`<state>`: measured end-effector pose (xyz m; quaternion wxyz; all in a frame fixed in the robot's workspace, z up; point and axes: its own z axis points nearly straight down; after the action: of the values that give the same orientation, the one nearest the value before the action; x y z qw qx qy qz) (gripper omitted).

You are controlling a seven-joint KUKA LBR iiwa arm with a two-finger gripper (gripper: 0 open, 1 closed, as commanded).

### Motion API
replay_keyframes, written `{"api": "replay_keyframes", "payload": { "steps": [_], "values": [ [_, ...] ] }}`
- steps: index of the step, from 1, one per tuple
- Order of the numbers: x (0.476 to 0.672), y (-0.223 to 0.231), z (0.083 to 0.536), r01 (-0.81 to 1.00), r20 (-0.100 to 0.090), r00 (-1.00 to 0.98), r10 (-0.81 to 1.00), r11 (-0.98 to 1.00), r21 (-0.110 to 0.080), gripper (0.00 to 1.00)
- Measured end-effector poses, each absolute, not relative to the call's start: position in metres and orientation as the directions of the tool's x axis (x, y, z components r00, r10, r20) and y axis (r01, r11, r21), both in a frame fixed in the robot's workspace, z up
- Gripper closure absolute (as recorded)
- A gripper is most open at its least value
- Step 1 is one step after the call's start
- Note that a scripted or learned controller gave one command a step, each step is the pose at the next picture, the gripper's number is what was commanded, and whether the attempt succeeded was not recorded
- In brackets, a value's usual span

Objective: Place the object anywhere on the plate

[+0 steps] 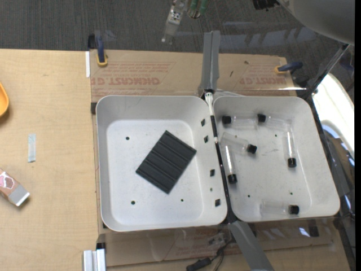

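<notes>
White bins: two, side by side on the table [51,123]; left bin [104,151], right bin [324,168], touching along their inner walls.
Plate: dark ribbed rectangle [166,161], flat in the middle of the left bin, turned at a slant to the walls.
Tubes: several clear tubes with black caps [251,148], scattered over the right bin, none touching the plate.
Arm: grey body [324,4] at far right, above the right bin's far corner.
Pincer: [185,7] at the far edge, beyond the bins, blurred among cables; open or closed cannot be told.
Cardboard: sheet [141,72] under the bins' far side, with a clamp [100,52] at its left end.
</notes>
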<state>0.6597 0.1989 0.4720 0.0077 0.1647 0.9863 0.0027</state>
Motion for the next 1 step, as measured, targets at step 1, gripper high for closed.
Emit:
{"api": "replay_keyframes", "payload": {
  "steps": [1],
  "values": [
    [0.6609,0.1993,0.4802,0.325,-0.016,-0.946,0.325,0.946,0.009,1.0]
  ]
}}
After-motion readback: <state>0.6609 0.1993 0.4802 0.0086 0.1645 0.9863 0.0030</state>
